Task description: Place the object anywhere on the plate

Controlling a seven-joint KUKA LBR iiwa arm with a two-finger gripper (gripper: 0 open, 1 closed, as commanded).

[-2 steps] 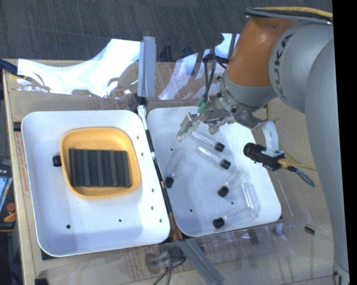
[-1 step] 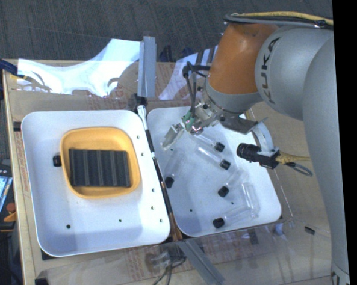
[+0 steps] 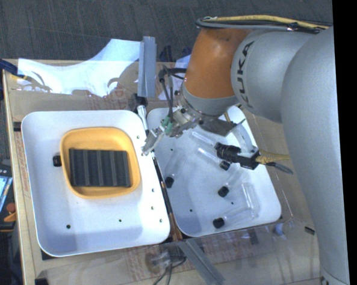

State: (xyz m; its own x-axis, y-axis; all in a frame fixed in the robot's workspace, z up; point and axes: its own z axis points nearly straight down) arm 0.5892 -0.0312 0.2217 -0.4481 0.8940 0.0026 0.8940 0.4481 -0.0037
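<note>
The grey arm (image 3: 283, 72) looms over the right bin (image 3: 270, 208), gripper (image 3: 165, 129) at its ten o'clock corner, grip state impossible to tell; the small dark objects (image 3: 223, 191) lie at five o'clock, so carry one level toward the yellow plate (image 3: 76, 142) at nine o'clock.

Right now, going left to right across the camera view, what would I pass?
Left white bin → yellow plate holding a dark ridged block → right white bin → tool → grey arm.
</note>
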